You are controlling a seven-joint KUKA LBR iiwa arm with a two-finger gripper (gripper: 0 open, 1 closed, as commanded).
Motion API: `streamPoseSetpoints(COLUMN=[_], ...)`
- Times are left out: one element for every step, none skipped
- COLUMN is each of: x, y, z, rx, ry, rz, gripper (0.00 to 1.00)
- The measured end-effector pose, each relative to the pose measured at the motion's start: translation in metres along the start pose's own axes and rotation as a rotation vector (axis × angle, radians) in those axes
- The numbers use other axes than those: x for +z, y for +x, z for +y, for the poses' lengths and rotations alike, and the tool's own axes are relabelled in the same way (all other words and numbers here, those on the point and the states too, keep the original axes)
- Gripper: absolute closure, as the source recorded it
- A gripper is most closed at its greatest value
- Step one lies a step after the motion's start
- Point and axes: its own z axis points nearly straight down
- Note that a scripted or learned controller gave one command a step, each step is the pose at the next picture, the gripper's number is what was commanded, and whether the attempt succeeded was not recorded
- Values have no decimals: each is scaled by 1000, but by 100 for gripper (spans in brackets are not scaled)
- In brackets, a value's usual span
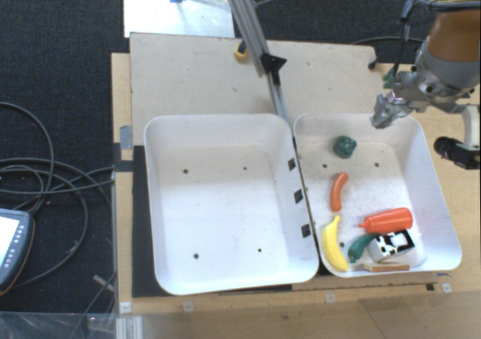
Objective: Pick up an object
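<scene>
The right bin [436, 172] holds several small objects. A dark green lump [345, 146] lies near its back wall. An orange sausage shape [338, 191] sits in the middle. A yellow banana [333, 243] lies by the front left corner, next to a red-orange bottle [387, 219], a dark green piece [359, 245] and a black-and-white block [394, 243]. My gripper [385, 116] hangs over the bin's back rim, right of the green lump and above it. Nothing shows between its tips.
The left bin [161, 180] stands beside the right one. A grey metal pole [248, 14] slants down from the top to the gap between the bins. Cables [45, 172] and a tablet [11, 243] lie on the dark floor at left.
</scene>
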Motion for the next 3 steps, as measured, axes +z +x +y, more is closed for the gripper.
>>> streamPoseSetpoints(x=[-4,14,29], y=[50,99,148], z=[10,15,20], rx=[-5,-4,-4], ry=[3,6,6], rz=[2,3,3], gripper=[100,100,100])
